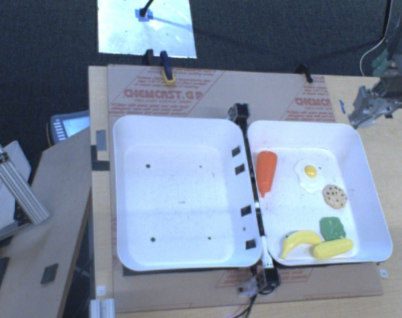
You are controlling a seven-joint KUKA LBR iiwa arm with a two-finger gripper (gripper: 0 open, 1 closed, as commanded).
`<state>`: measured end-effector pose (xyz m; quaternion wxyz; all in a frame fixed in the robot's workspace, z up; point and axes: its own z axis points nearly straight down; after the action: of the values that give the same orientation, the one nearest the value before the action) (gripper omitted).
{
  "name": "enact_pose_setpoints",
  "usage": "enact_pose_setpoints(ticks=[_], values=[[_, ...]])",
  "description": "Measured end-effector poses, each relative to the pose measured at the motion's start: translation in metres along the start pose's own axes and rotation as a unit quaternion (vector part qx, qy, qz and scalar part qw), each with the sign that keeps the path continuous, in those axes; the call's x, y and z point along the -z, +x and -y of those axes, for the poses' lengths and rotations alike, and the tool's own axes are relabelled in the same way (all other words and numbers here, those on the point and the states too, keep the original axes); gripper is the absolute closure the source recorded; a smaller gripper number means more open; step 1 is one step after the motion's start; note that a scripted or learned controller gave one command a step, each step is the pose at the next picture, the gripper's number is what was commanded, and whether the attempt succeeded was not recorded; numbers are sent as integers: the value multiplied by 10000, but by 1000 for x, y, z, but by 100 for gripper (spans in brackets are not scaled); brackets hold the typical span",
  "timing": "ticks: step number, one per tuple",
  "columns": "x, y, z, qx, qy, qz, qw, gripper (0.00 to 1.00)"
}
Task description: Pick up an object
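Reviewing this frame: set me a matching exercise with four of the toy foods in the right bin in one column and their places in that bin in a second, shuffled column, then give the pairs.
Things:
1. orange plastic carrot
2. white fried egg with yellow yolk
3. round tan cookie with dark chips
4. yellow plastic banana

Places in the right white bin:
A. near edge, left of the green piece
B. beside the divider, lying lengthwise, far half
C. just past the green piece, near the right wall
D. middle of the far half, right of the carrot

Pairs: 1-B, 2-D, 3-C, 4-A
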<state>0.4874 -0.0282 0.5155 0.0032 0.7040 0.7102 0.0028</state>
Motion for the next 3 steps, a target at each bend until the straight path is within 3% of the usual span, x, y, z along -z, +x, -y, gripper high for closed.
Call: enact_pose_setpoints(ticks=[1, 3], values=[[20, 23, -8, -14, 20, -7, 10000, 100], [19, 19, -43, -43, 25, 3, 10000, 100]])
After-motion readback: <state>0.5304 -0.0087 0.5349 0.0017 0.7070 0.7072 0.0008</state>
